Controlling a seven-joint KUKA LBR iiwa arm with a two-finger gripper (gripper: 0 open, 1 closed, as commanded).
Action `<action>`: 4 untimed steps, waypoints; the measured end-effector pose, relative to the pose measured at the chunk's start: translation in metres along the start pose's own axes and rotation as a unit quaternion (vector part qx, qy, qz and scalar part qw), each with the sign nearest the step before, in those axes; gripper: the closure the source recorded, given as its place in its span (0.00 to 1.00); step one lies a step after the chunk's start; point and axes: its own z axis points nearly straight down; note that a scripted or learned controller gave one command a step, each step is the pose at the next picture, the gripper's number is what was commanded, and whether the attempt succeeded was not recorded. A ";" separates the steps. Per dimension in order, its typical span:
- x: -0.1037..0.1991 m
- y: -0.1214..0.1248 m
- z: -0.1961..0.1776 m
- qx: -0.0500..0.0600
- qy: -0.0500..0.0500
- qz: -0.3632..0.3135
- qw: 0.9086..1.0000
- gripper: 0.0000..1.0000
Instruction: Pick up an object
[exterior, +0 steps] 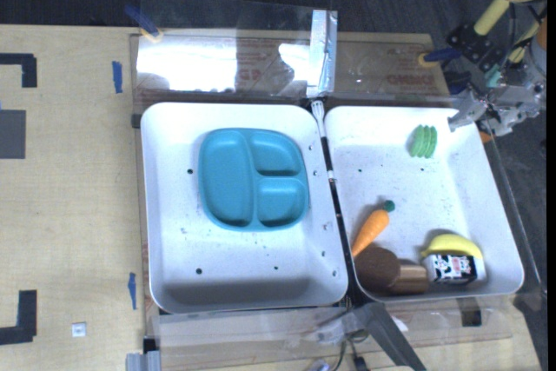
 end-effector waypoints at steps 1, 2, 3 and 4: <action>0.041 0.031 0.091 0.008 0.002 0.018 1.000 0.00; 0.045 0.036 0.135 0.002 0.001 0.016 1.000 0.00; 0.046 0.037 0.123 0.000 0.000 0.015 1.000 1.00; 0.117 0.015 0.039 -0.003 0.002 -0.029 1.000 1.00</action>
